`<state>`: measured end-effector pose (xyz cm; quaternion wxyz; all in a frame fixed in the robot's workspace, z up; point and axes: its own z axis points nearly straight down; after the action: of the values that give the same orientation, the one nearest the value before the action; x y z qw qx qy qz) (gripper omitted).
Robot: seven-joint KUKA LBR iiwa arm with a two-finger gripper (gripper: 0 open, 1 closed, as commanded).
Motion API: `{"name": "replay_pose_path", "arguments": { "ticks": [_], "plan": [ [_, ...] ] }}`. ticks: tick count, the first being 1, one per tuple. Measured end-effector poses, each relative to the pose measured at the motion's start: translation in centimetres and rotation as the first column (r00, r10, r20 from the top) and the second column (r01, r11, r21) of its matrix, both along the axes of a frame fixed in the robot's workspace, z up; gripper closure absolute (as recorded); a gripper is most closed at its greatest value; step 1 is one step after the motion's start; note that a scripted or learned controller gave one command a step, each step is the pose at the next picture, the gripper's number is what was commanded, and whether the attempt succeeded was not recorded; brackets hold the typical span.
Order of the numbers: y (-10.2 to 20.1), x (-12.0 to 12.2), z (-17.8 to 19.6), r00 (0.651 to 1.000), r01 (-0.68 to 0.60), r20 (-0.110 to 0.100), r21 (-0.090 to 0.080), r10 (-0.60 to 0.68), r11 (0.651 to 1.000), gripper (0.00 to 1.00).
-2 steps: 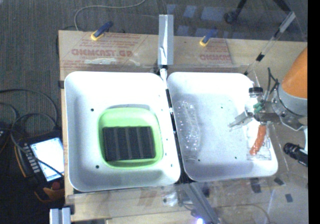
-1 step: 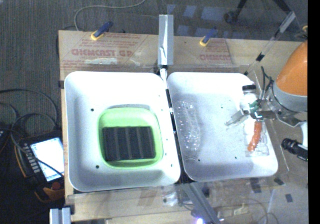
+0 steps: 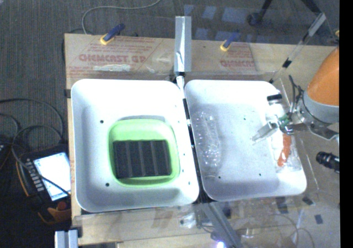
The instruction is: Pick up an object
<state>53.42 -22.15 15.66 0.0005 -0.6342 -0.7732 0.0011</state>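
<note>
The left bin (image 3: 83,131) holds a light green tray (image 3: 144,156) with dark, ribbed slots in its middle. The tray sits in the middle of that bin's floor, a little toward the near edge, and lies flat.

The right bin (image 3: 242,186) stands just beside the left one, their inner rims touching along the seam. Near the right bin's left wall lies a clear plastic bottle (image 3: 207,141), hard to pick out against the white floor. It lies on its side, running from the middle of that wall toward the near edge.

Farther right, by the right wall of the same bin, lies a slim orange thing (image 3: 284,150), partly wrapped in or lying on something clear; what it is cannot be told. It runs along the right wall, toward the near right corner.

The gripper (image 3: 276,124) hangs over the right side of the right bin, at the end of the grey arm with its orange band (image 3: 326,82) at the right edge of the view. A pale finger slants out leftward and down from it. Whether the claw is spread or pressed together cannot be told. Nothing shows between its tips. The orange thing lies just below and to the right of the claw, very near it. The bottle lies well apart from the claw, across the bin floor to the left.
</note>
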Motion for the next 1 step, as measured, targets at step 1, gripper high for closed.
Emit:
{"name": "replay_pose_path", "arguments": {
  "ticks": [1],
  "plan": [
    [-0.07, -0.10, -0.93, 0.999, -0.051, 0.000, 0.001, 0.051, 0.999, 0.00]
  ]
}}
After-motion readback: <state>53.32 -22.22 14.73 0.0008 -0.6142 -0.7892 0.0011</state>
